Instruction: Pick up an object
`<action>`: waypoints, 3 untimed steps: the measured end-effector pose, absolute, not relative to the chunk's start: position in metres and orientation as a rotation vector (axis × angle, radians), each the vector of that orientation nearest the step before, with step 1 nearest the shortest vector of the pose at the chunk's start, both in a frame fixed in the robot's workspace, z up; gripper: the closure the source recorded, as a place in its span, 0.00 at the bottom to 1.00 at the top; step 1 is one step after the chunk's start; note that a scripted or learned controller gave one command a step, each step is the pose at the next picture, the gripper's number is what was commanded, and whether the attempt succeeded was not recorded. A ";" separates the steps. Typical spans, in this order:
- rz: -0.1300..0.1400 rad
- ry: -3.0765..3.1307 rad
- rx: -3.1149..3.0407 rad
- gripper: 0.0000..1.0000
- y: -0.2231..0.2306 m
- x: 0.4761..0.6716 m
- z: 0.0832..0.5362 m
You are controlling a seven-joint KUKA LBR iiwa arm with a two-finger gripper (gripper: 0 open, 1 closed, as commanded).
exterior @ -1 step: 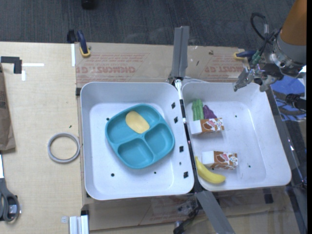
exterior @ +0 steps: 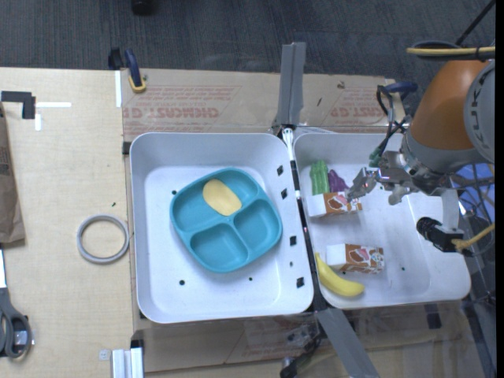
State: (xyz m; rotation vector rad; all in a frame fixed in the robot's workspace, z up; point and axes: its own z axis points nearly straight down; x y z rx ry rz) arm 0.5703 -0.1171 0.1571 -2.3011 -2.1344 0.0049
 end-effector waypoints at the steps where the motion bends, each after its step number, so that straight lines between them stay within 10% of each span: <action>1: -0.026 -2.401 -2.053 0.00 -0.112 0.578 0.108; 2: 0.001 -2.545 -1.839 0.00 -0.105 0.506 0.091; 3: 0.001 -2.601 -1.762 0.00 -0.087 0.582 0.191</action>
